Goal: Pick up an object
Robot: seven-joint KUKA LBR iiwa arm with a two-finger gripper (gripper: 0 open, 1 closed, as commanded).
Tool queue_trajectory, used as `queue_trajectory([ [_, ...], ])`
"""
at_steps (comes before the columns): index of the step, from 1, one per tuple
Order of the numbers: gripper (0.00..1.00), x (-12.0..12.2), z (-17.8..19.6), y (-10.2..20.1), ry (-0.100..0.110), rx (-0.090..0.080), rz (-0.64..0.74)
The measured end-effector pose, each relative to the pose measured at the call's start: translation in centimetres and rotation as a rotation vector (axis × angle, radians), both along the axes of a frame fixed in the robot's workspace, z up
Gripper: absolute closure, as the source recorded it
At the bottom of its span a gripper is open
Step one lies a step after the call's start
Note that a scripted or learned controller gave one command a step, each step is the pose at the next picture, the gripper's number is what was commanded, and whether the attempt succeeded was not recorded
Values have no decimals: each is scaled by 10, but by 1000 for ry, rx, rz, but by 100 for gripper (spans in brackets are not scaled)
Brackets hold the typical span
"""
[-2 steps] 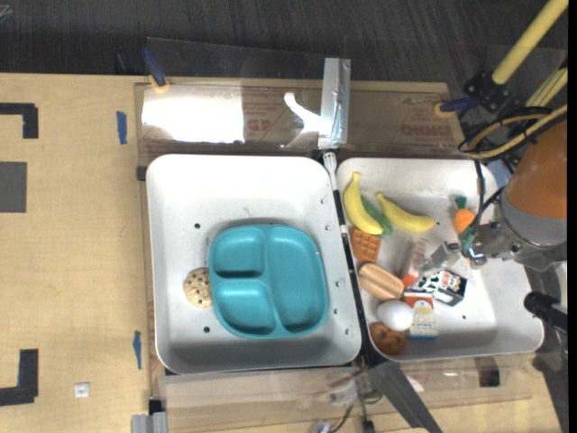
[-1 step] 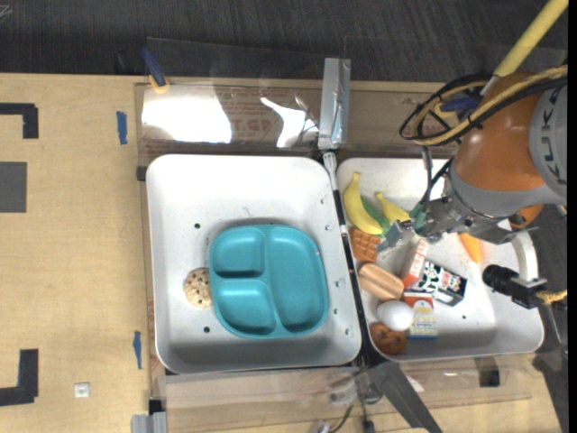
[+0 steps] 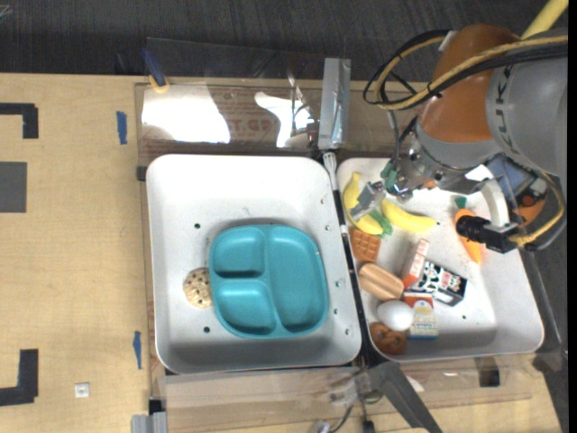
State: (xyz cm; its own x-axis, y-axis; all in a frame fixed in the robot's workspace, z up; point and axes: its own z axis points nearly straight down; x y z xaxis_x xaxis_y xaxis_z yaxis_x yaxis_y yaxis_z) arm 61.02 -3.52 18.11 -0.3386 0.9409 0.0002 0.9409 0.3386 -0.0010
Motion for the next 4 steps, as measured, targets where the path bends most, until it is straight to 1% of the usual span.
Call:
queue_trajectory([
  [1,0,3,0,-47,-1,-1,84],
  [2,0,11,-87,-69,-5,-1,59],
  [3,100,11,-82,-69,-2,-1,60],
  [4,100,-4,1,-15,-2,0,-285],
])
